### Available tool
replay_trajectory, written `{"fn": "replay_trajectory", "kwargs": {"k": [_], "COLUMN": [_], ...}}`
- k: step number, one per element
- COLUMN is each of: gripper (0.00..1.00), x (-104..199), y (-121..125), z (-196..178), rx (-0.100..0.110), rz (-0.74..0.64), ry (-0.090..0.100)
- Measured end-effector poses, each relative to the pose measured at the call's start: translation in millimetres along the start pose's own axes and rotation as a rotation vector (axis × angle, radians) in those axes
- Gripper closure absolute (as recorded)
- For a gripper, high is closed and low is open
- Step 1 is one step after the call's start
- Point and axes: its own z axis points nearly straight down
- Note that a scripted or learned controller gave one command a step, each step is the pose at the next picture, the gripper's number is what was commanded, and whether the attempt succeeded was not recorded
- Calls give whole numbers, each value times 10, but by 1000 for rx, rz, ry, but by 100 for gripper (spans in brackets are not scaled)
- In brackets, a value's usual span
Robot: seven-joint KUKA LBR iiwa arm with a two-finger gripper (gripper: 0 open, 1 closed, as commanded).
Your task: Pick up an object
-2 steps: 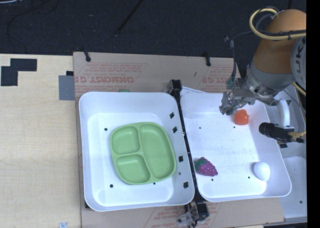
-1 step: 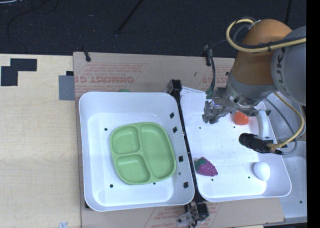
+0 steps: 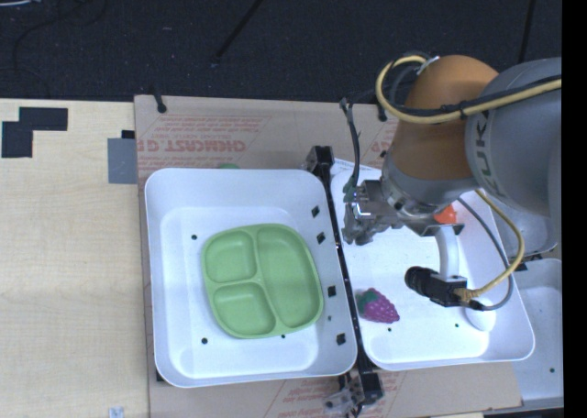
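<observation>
Arm [image 3: 459, 132] reaching in from the right of the frame and hanging over the right bin [image 3: 417, 338].
Its grey and orange bulk is covering the upper part of that bin, while the left bin [image 3: 179, 343] is sitting beside it at centre frame and holding a green divided plate [image 3: 261, 279], which is resting flat in its middle. The gripper [image 3: 359, 219] is hovering at the right bin's left edge, just by the wall between the bins; whether it is spread or pressed together cannot be told. Purple grapes [image 3: 378, 306] are lying on the right bin's floor, lower in the frame than the gripper and apart from it. A small orange thing [image 3: 447, 214] is peeking out beside the wrist, partly hidden.
</observation>
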Motion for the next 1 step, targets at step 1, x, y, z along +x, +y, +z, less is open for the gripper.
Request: {"fn": "replay_trajectory", "kwargs": {"k": [1], "gripper": [100], "x": [539], "y": [-212], "z": [-80], "rx": [-1], "rz": [0], "ry": [0]}}
